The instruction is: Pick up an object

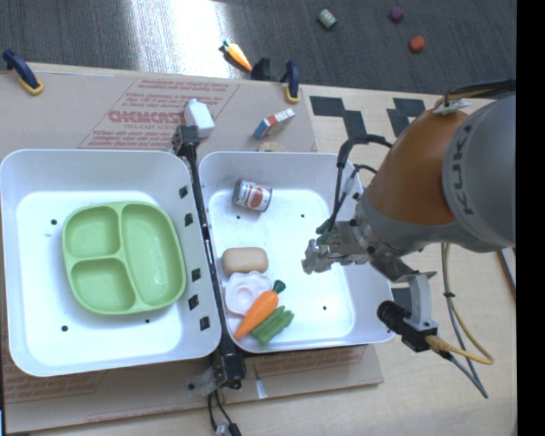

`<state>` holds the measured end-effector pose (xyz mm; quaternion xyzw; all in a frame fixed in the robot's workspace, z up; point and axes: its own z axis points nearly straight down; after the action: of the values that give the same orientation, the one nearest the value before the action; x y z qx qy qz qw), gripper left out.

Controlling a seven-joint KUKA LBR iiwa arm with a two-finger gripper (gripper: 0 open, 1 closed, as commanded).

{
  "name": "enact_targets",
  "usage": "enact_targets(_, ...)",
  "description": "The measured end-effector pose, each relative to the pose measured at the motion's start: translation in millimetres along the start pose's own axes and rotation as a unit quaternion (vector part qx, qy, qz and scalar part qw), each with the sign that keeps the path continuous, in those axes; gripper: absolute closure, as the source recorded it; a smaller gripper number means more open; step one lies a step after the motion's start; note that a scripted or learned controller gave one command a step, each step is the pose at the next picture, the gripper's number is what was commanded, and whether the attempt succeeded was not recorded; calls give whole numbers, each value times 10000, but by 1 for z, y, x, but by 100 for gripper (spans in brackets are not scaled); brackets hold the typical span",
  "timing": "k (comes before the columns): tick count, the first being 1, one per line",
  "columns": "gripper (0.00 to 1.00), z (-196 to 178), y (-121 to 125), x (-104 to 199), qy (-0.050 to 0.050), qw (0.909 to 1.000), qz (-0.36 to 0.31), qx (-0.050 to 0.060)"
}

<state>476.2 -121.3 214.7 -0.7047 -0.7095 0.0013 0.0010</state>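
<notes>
The right bin (345,321) holds a small tin can (252,195) lying on its side near the back. A tan bread roll (245,260) sits by the left wall, with a white fried egg (245,291) just in front of it. An orange carrot with green leaves (262,314) lies at the bin's front left. My gripper (316,256) hangs over the bin's right half, to the right of the roll and apart from every object. Nothing shows between its fingers.
The left bin (18,243) holds a green three-compartment plate (123,255). Behind the bins, cardboard carries a small box (273,123) and clamps. The arm's orange band (427,166) looms over the right bin's right edge. Small toys lie on the dark floor at the back.
</notes>
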Motion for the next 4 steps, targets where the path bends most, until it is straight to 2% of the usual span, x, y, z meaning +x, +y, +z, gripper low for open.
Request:
enact_targets(1, 100, 20, 0, -21, 3, 10000, -1, 5)
enact_targets(4, 100, -12, 4, -21, 6, 10000, -74, -11)
